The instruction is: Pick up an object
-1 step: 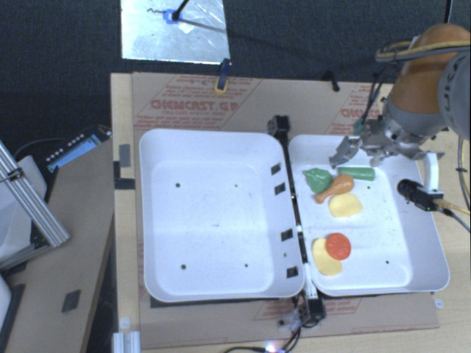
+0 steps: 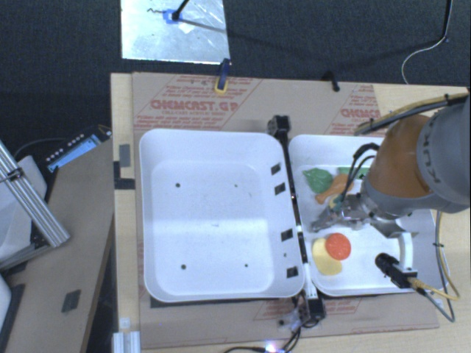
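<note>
End effector (image 2: 324,220): I see it low in the right bin (image 2: 353,285); whether it's apart or together, I cannot tell.
Red disc (image 2: 338,245): just below it, overlapping the yellow piece (image 2: 324,259).
Green piece (image 2: 319,176): upper area, beside carrot (image 2: 329,190).

Dark carpeted floor (image 2: 59,50) is surrounding the counter (image 2: 243,101); a shiny metal sheet (image 2: 175,20) is lying on it, a white cable (image 2: 434,43) trailing nearby.

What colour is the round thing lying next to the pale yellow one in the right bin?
Red-orange: the round object shows clearly in the camera view.
</note>
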